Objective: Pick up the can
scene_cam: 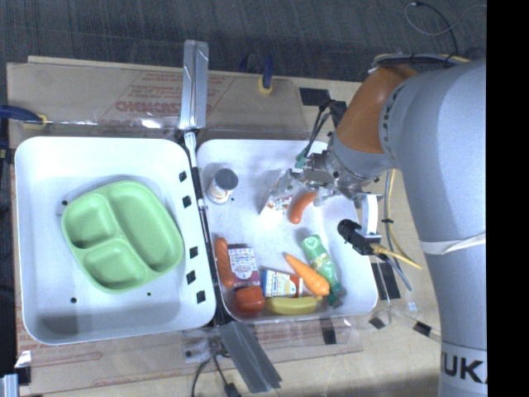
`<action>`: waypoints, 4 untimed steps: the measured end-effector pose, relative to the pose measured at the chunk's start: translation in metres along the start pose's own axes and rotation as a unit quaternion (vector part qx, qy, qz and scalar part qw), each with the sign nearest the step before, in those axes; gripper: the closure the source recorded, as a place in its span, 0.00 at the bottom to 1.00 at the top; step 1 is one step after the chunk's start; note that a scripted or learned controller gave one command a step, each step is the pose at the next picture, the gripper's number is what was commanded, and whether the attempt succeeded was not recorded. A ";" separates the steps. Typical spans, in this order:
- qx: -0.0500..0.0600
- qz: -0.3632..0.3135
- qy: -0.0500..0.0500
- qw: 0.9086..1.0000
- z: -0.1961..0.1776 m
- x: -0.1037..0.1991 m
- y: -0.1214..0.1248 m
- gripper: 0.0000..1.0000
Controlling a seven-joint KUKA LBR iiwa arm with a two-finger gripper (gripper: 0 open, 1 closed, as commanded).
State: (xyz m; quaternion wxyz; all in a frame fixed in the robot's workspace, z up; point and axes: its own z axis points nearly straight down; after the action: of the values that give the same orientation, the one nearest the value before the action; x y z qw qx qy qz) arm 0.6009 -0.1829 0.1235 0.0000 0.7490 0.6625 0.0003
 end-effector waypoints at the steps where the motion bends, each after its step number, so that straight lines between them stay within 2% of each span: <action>1: -0.002 -0.044 -0.004 0.999 0.022 0.081 0.024 0.00; 2: 0.004 -0.001 0.000 1.000 0.034 0.083 -0.018 0.00; 3: 0.003 0.050 0.000 0.999 0.034 0.075 0.039 0.00; 4: 0.003 -0.011 0.000 1.000 0.024 0.072 -0.056 0.00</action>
State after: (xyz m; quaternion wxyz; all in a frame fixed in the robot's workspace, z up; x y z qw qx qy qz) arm 0.5540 -0.1048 0.0992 -0.0022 0.7420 0.6704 -0.0017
